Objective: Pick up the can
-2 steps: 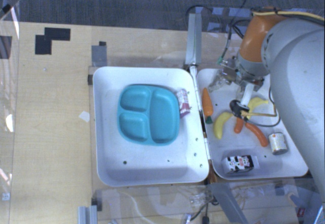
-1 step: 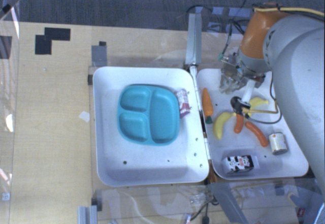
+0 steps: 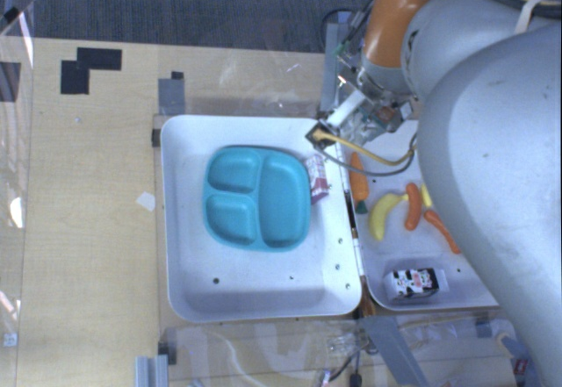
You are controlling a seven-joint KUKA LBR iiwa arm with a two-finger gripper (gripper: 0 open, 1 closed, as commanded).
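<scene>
A blue divided plate (image 3: 258,198) is seen in the left bin (image 3: 189,289). At the plate's right edge, a red-and-white can (image 3: 318,180) is gripped between the fingers of the gripper (image 3: 317,141). A carrot (image 3: 358,181), a banana (image 3: 383,212) and a black-and-white carton (image 3: 414,282) are seen in the right bin (image 3: 457,297).

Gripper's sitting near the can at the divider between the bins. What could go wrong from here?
The can lies tilted against the blue tray, close to the left bin's right wall, so a closing gripper could strike either and push the can away. A loose yellow cable hangs nearby and might snag.
</scene>
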